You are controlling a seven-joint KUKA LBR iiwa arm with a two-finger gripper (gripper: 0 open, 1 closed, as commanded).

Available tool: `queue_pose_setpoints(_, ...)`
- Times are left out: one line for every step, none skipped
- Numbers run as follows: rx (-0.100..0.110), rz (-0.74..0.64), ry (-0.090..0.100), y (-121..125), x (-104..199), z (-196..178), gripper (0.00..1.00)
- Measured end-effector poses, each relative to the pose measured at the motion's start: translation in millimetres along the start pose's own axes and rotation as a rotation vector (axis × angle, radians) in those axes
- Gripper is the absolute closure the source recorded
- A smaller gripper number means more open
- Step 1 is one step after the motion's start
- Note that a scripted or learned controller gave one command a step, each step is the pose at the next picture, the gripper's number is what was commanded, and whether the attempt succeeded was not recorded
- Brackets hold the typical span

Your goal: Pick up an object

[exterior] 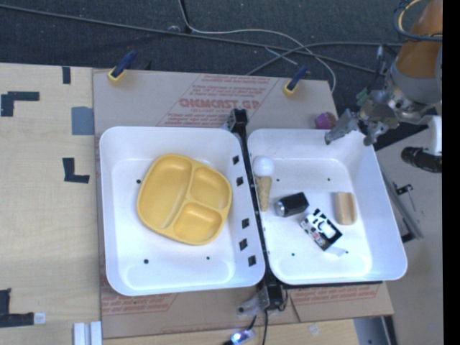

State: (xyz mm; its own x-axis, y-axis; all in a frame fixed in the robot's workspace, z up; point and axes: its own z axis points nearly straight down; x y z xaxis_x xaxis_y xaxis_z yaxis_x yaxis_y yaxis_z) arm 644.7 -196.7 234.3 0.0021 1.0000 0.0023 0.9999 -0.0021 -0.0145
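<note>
Gripper (350, 126) is hanging over the top-right rim of the right bin (384, 214), fingers look spread a little and nothing between them, though they're small and partly blurred so I'm not fully sure

Nothing picked yet; all candidates are sitting in the right bin, well apart from the gripper

Risks as I'm judging them:
- cone (264, 185) is lying right against the divider wall, white ball end up top; a finger is likely hitting the wall or the rim before closing
- can (291, 204) is lying on its side just beside the cone; round, probably rolling away under a one-sided push
- black/white piece (321, 228) is flat and thin, near the can; fingers may be scraping the bin floor and sliding over it
- tan block (346, 207) is the most isolated, looking like the safest grab
- gripper starting over the rim, so a straight drop is risking a rim strike

Counts:
- bins: 2, left bin (118, 214) and right
- yellow tray (185, 198): 1, in left bin
- right bin: 1 cone, 1 can, 1 flat piece, 1 block
- yellow clamps on the counter (43, 192): 2, clamp (122, 65) and second clamp (295, 80)
</note>
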Motion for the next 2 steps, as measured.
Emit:
queue_pose_setpoints(-0.013, -0.003, -0.003, 2.6, 0.7, -8.8, 0.0)
queue_pose_setpoints(-0.007, -0.004, -0.003, 0.7, 3.3, 55.9, 0.0)
